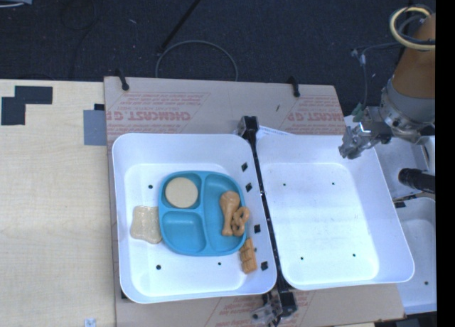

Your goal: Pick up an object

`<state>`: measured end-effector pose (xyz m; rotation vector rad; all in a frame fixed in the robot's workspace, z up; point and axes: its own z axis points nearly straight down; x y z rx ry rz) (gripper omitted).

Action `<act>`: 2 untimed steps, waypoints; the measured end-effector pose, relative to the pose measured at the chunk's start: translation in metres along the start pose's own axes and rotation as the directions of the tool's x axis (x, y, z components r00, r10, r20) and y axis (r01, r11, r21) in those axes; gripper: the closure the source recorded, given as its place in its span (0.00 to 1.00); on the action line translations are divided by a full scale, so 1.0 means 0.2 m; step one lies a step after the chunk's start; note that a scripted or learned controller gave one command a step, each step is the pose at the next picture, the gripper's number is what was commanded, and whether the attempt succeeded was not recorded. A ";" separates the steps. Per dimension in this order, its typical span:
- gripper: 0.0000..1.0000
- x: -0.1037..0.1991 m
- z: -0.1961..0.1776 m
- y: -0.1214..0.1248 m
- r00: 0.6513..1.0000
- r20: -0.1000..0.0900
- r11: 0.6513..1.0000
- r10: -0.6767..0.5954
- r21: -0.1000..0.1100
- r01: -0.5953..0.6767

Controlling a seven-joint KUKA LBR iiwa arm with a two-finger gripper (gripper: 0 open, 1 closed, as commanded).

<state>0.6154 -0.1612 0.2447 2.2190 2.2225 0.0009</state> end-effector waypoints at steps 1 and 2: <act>1.00 0.22 -0.02 -0.04 1.000 -0.002 1.000 0.000 0.005 0.000; 1.00 0.49 0.06 -0.07 1.000 -0.003 1.000 -0.002 0.006 0.002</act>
